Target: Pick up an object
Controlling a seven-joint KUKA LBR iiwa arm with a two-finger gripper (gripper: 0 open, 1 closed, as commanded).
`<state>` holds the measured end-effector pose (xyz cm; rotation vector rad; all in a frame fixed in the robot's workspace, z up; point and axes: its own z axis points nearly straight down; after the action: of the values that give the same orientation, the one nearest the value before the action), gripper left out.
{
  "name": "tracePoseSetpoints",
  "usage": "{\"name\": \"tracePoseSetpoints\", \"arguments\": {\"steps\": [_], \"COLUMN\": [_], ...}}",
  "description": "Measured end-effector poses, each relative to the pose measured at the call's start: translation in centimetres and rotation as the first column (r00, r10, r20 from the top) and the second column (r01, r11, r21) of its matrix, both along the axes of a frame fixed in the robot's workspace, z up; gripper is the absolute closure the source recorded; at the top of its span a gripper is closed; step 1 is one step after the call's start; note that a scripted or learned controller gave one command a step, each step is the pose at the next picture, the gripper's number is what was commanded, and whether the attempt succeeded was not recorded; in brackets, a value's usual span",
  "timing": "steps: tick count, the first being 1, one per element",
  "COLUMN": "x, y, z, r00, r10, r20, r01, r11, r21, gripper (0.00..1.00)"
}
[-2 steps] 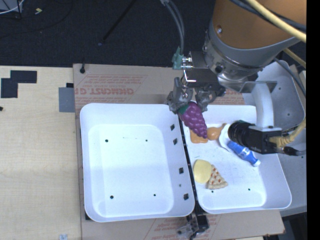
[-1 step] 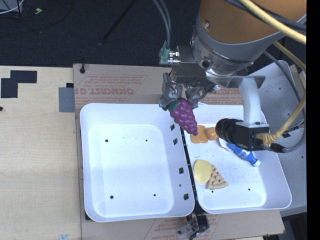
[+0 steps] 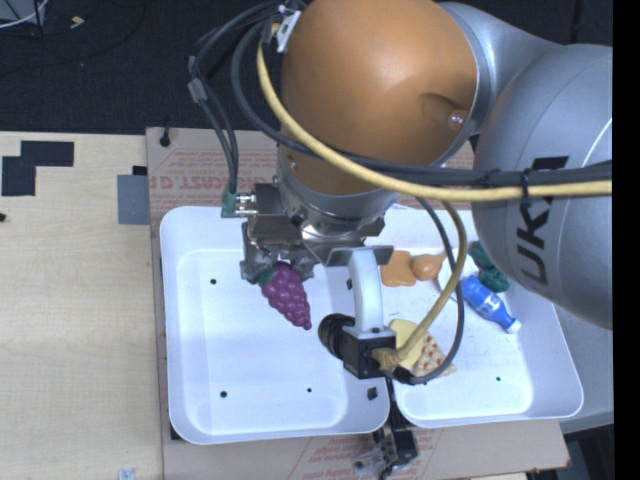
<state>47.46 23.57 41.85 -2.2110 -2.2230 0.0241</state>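
My arm reaches in over the two white bins, and my gripper [image 3: 272,268] hangs above the left bin [image 3: 200,368], closed on a purple bunch of grapes [image 3: 287,295] that dangles clear of the floor. In the right bin [image 3: 540,393] lie a blue bottle [image 3: 487,303], an orange toy [image 3: 412,267] and a pizza slice [image 3: 425,353].

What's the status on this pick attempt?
Gripper low over the left bin, at the purple grapes; grasp unconfirmed. Other items in right bin.
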Motion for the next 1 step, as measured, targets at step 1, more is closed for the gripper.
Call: {"name": "tracePoseSetpoints", "arguments": {"steps": [1], "x": [0.16], "y": [0.79], "z": [10.23], "r00": [1.0], "r10": [-0.002], "r20": [0.021], "r01": [0.002], "r11": [1.0], "r21": [0.01], "gripper": [1.0]}}
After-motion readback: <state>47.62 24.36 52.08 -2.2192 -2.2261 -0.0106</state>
